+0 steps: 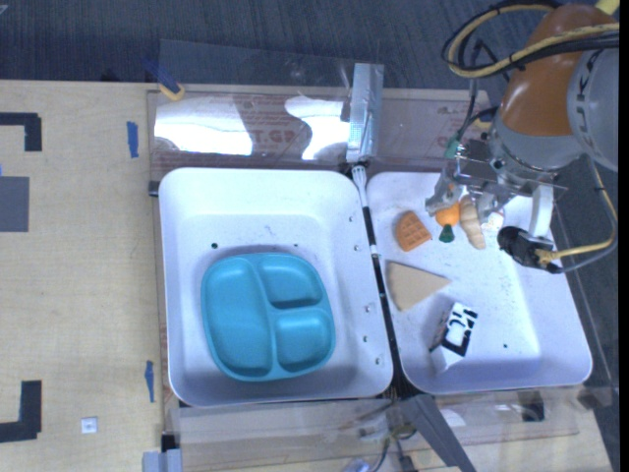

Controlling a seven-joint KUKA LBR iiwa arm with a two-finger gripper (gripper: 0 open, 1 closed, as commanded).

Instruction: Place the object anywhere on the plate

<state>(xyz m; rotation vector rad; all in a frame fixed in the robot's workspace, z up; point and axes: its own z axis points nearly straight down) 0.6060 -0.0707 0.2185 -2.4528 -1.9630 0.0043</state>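
Observation:
A blue divided plate (267, 315) lies in the left bin (187, 205). My gripper (462, 203) hangs over the back of the right bin (550, 352), under the grey wrist with its orange band. Right below it are a small orange carrot with a green tip (447, 216) and a pale tan oblong piece (474, 228). The wrist hides how the gripper meets them. An orange waffle-like piece (414, 230) lies just to the left. A tan wedge (415, 284) and a black-and-white carton (454, 330) lie nearer the front.
The two bins meet at a raised rim (376, 283) between the plate and the loose objects. A clear upright panel (256, 116) stands behind the left bin. Yellow and black cables (536, 254) loop from the wrist over the right bin's right side.

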